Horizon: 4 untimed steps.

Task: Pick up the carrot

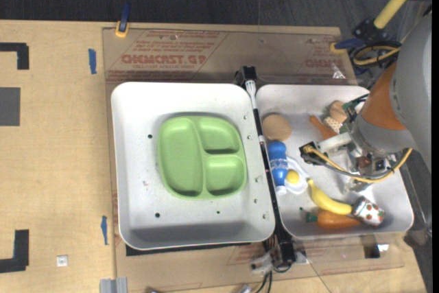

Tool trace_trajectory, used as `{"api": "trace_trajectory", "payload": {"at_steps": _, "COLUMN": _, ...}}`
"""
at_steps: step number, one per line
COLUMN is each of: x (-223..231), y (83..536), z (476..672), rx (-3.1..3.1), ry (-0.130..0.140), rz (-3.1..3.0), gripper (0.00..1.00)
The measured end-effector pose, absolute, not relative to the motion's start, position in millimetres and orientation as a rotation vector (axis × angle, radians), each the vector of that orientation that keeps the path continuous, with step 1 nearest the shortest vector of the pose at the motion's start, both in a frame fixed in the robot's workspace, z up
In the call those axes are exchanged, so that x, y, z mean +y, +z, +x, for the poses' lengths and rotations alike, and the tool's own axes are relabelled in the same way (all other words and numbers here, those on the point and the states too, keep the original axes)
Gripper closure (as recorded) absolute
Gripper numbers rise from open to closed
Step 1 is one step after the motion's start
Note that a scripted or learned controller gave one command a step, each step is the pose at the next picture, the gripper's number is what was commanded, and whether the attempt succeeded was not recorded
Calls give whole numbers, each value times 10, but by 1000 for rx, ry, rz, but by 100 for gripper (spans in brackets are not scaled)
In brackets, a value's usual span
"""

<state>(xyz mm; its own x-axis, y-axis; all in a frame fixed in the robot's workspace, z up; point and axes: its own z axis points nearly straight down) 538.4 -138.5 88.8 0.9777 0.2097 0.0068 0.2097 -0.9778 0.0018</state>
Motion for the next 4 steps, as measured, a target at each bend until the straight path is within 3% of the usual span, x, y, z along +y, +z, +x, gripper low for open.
{"api": "trace_trajectory", "payload": {"at_steps": 1, "x": -1313, "y": 1024, "z": 4999, "rx": 433, "ry": -12, "rz": 3120, "gripper": 0}}
{"api": "trace_trajectory", "payload": {"at_steps": 2, "x": -976, "y": 1444, "z": 4785, "rx": 596, "ry": -12, "rz": 3095, "gripper": 0}}
{"api": "trace_trajectory", "payload": {"at_steps": 3, "x": -1569, "y": 918, "z": 5398, "rx": 487, "ry": -8, "rz": 3105, "gripper": 0}}
{"api": "trace_trajectory", "payload": {"at_steps": 4, "x": -1330, "y": 874, "z": 6166, "rx": 360, "ry": -3, "rz": 3121, "gripper": 0}}
